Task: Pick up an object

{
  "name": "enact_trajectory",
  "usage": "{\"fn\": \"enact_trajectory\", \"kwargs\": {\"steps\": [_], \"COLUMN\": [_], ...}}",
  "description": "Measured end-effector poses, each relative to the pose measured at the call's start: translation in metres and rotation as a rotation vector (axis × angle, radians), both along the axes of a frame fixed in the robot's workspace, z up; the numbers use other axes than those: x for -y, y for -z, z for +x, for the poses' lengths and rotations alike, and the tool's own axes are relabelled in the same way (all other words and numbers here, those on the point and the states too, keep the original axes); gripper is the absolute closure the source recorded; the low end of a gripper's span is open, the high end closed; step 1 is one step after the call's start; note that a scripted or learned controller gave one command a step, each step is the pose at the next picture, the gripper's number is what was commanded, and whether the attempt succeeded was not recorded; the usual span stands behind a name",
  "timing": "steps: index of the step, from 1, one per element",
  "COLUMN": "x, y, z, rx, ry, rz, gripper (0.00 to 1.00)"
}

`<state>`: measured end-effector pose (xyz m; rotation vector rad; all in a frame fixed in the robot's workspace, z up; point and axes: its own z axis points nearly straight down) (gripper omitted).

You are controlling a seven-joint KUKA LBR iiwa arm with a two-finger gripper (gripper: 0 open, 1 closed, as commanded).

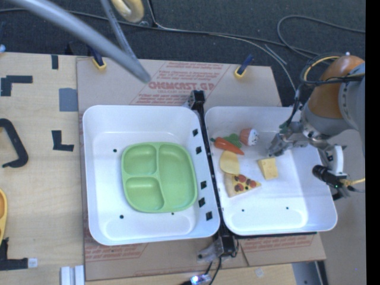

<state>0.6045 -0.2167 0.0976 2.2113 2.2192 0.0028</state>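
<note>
Cardboard backs two white bins; my gripper hangs low in the right bin, just right of the cheese wedge, and I cannot tell its grip. Left bin holds a green tray.

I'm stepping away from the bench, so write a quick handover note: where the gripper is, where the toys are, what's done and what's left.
Gripper: low in the right bin, at the upper right of the yellow cheese wedge; nothing visibly between its fingers.
Right bin also holds a carrot, a small white toy, a yellow chip-shaped piece and a pizza slice, grouped near the divider.
Left bin: a green divided plate.
Done: arm brought down by the cheese.
Left: grasp and lift an object; none is raised yet.
</note>
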Motion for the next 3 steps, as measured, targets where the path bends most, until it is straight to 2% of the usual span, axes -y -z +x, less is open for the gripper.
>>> {"fn": "enact_trajectory", "kwargs": {"steps": [2,3], "x": [-0.015,-0.015], "y": [-0.113,-0.157], "z": [0.010,0.016], "rx": [-0.004,-0.003], "ry": [0.001,0.002], "rz": [0.004,0.004], "gripper": [1.00,1.00]}}
